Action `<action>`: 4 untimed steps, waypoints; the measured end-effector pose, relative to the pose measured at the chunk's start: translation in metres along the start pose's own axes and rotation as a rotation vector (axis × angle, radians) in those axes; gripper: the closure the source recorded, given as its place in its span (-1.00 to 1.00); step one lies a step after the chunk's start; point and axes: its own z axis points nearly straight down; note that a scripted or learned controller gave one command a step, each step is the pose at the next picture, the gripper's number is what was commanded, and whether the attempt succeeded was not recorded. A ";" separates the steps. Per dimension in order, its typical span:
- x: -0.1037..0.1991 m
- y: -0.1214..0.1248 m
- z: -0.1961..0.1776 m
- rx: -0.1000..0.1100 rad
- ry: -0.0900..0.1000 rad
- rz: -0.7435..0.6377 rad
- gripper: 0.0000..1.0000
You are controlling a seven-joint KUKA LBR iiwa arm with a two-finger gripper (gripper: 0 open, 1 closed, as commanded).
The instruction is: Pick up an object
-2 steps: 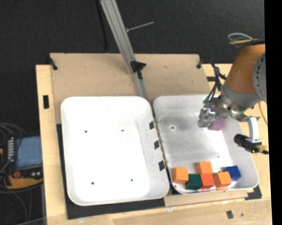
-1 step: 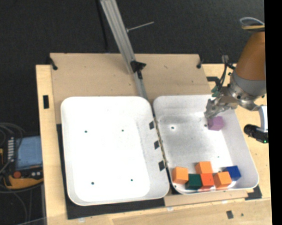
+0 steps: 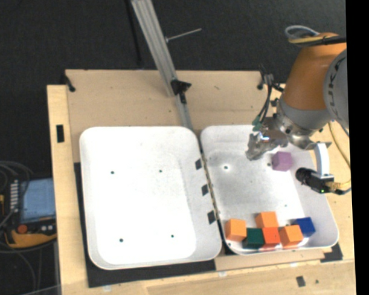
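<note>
My gripper (image 3: 255,148) hangs over the upper part of the right bin (image 3: 234,190), its metal fingers pointing down and left. A purple block (image 3: 282,161) lies just to its right on the bin floor, apart from the fingers. Along the bin's front edge sit several blocks: orange ones (image 3: 236,228), (image 3: 267,219), (image 3: 291,234), a dark green one (image 3: 254,237) and a blue one (image 3: 304,225). Nothing shows between the fingers.
The left bin (image 3: 141,194) sits beside the right one, joined by dark clips in the middle. A slanted metal rail (image 3: 160,48) rises from behind the bins. The wooden bench (image 3: 122,97) runs around both bins.
</note>
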 end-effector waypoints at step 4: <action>0.203 -0.037 -0.002 0.005 -0.001 0.001 1.00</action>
